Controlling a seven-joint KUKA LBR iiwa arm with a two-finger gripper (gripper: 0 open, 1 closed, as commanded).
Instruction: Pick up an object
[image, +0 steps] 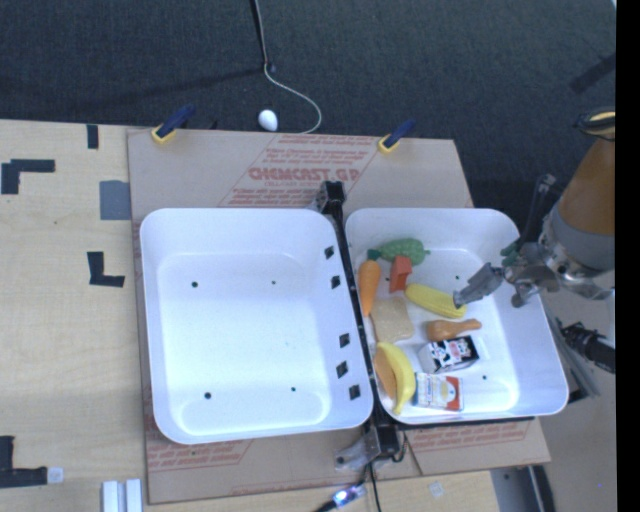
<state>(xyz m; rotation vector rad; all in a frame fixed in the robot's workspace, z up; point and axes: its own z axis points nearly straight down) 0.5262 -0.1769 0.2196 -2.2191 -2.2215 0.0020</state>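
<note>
Right bin (530, 395) — carrot (368, 284), green vegetable (400, 249), banana (399, 374), yellow piece (434, 299), carton (452, 352). Gripper (470, 295) above the bin's right half, just beside the yellow piece — finger state cannot be told. Left bin (170, 300) alongside.

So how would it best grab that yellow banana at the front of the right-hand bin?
Probably from above, across the middle of the banana. It lies flat and curved, so the narrow middle suits a two-finger gripper. Its left side sits close to the bin wall, with a packet on its right, so space is tight.
</note>
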